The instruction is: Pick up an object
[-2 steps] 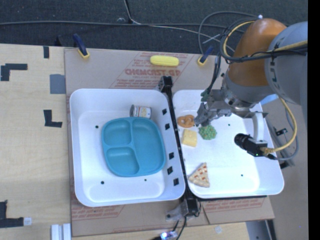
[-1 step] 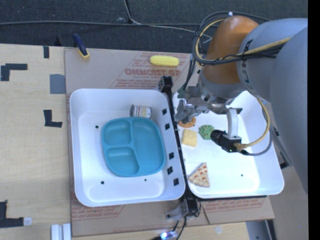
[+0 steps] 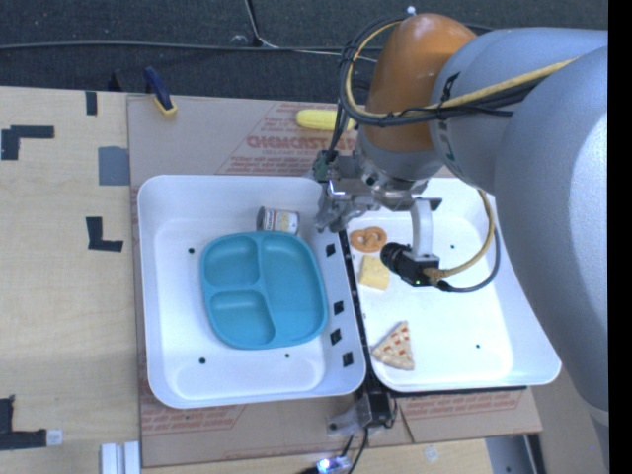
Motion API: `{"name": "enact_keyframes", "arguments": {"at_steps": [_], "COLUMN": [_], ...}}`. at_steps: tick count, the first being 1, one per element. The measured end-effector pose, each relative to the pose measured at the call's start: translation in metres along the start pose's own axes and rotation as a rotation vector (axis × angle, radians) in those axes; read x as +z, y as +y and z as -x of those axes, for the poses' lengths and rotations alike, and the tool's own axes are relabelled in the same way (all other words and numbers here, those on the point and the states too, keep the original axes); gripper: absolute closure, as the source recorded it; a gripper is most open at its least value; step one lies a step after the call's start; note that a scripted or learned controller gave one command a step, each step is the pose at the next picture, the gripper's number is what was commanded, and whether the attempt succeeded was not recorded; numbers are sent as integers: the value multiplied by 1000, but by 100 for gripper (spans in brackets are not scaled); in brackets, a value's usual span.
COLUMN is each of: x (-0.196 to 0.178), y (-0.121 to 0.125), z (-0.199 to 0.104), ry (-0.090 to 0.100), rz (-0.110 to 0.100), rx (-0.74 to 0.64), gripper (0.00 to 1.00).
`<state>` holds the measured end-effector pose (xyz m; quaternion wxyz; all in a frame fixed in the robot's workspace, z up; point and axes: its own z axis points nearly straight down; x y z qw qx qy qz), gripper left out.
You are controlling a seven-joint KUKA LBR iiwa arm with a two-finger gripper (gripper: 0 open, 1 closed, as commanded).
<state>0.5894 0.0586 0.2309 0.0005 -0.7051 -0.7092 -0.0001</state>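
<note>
Seemingly poised for a pick, the gripper (image 3: 337, 205) hangs low where the two bins (image 3: 348, 299) meet, just beside the pretzel (image 3: 367, 237) and near the can (image 3: 278, 220), though whether its claw is spread or closed cannot be told.

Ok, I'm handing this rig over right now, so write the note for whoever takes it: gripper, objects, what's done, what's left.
Gripper: over the divider at the bins' far end; finger state unreadable, nothing seen in it.
Left bin: blue divided plate, small can behind it.
Right bin: pretzel, yellow block, pizza slice.
Done: no pick visible.
Left: grasp and lift one object.
</note>
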Motion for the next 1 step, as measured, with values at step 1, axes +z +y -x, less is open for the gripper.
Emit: {"name": "enact_keyframes", "arguments": {"at_steps": [1], "x": [-1], "y": [35], "z": [-45], "ry": [0], "rz": [2], "rx": [0], "gripper": [100]}}
